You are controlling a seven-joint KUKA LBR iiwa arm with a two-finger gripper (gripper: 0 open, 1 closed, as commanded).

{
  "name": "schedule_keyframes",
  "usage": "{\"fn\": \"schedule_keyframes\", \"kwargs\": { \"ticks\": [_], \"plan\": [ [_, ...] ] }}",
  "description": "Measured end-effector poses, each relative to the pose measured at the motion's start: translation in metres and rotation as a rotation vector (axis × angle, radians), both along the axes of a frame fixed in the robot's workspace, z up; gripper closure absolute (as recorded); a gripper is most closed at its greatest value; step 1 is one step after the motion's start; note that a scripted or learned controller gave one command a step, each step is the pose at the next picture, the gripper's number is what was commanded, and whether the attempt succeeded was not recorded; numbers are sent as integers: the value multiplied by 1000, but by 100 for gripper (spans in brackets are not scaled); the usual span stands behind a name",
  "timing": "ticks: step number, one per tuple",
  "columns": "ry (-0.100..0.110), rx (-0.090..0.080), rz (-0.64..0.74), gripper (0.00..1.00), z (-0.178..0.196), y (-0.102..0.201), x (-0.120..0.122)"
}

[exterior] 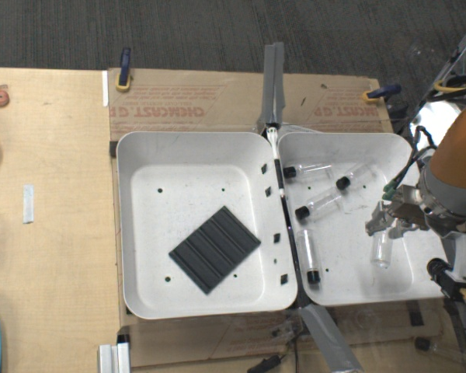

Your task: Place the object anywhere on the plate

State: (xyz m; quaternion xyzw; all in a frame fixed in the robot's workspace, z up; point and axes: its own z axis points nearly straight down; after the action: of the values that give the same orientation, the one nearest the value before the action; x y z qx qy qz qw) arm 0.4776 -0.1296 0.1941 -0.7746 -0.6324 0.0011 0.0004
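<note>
Bins sit side by side at the centre of the frame: the left bin (132, 231) holds a dark ribbed plate (214, 249), a flat grey-black rectangle turned diagonally on the bin floor, lower middle. The right bin (349, 290) holds several clear plastic tubes with black caps: one tube (307, 170) near the upper left corner of that bin, another (354, 176) just to its right, a third (320, 205) lying slantwise below them, and a fourth (309, 256) lying along the bin's left wall, cap toward the bottom. The arm enters from the right edge, its orange band at the far right, and the gripper (385, 230) hangs over the right part of the right bin. A clear tube (381, 251) stands roughly upright directly under the fingertips and appears pinched between them, though its transparency makes the contact hard to confirm. That tube is well apart from the plate, in the other bin.
</note>
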Motion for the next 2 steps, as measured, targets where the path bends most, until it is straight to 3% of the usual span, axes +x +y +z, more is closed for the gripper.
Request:
{"fn": "schedule_keyframes", "kwargs": {
  "ticks": [1, 2],
  "plan": [
    [3, -1, 54, 100, -4, 56, 84],
    [1, 0, 316, 100, 14, 136, 85]
  ]
}}
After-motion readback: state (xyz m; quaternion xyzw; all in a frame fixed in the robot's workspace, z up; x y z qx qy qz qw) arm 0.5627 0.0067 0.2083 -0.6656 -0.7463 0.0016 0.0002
